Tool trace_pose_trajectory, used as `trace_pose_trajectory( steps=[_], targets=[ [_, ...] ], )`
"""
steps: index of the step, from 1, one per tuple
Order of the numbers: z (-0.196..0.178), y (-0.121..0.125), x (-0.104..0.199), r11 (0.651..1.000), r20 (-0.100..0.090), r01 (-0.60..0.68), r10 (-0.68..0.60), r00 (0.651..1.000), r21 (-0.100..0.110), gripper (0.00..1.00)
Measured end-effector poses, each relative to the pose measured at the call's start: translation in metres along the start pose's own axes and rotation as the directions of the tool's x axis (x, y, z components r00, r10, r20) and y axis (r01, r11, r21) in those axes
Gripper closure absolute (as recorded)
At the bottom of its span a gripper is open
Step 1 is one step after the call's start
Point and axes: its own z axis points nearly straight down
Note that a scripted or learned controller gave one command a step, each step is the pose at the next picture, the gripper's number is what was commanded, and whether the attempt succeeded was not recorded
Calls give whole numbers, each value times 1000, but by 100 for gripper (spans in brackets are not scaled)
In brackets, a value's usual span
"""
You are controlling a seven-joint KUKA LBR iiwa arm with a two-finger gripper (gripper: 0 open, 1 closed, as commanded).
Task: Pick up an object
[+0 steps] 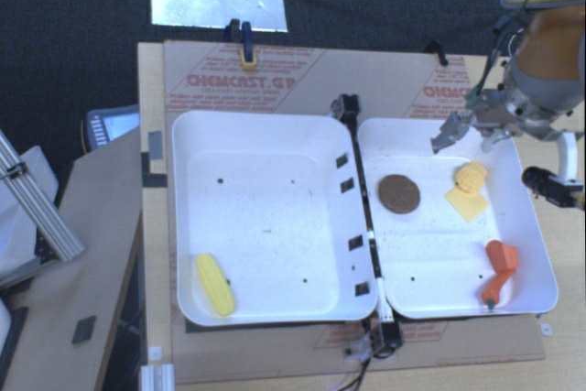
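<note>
Hovering fingers (469, 135) above right bin's far edge, yellow toy (471, 178) just below, apart

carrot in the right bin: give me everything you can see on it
The carrot is orange, plastic-looking, with a thick blunt top end tapering to a small greenish tip nearest the camera. It lies flat, bent in the middle, in the near right corner of the right bin, close to the side wall. Nothing else touches it; the gripper is at the far end.
</note>
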Motion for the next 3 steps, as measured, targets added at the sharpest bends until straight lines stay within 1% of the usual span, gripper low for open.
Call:
trace_pose_trajectory(
  steps=[1,2,3],
  targets=[
    [88,-34,23,1000,-6,2,-2,1000,15,0],
    [72,-30,21,1000,-2,1,-1,1000,4,100],
    [-57,15,31,1000,0,8,-8,1000,-10,100]
  ],
)
